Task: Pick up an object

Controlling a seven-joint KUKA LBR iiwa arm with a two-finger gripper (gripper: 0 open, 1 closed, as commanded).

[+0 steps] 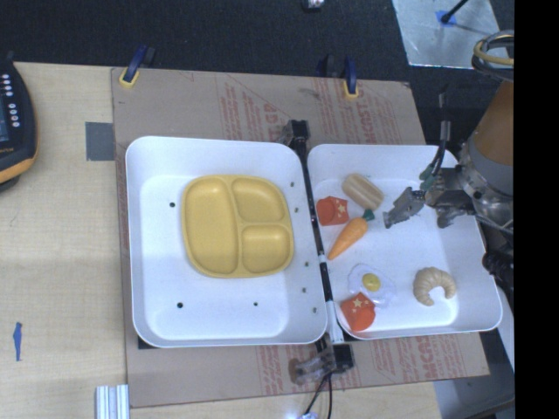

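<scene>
Right now our gripper (pixel 403 208) hangs over the upper middle of the right bin (pixel 472 321), reached in from the right, and its dark fingers look spread a little with nothing between them, so we treat it as empty. Nearest to it, just to its left, lies the tan bread roll (pixel 362 189), tilted across the bin, and just below that the carrot (pixel 348 236) runs slantwise with its green end toward the gripper. A red strawberry piece (pixel 332 210) sits beside the roll against the bin's left wall. Farther down we see the fried egg (pixel 369 281), a red tomato-like piece (pixel 357 312) touching it near the bottom rim, and the croissant (pixel 434 285) well apart on the lower right. Any of these would answer the task; we judge the roll or the carrot the natural target, being closest. To do this well, we should centre the fingers over the middle of the chosen piece, turn the wrist so the jaws close across its narrow width and not along its length, and come straight down before closing. The roll and carrot lie close together, so a wide approach may nudge one into the other; the croissant, standing alone, offers a cleaner grasp. The left bin (pixel 148 234) holds the yellow divided plate (pixel 236 225), away from all this.
</scene>
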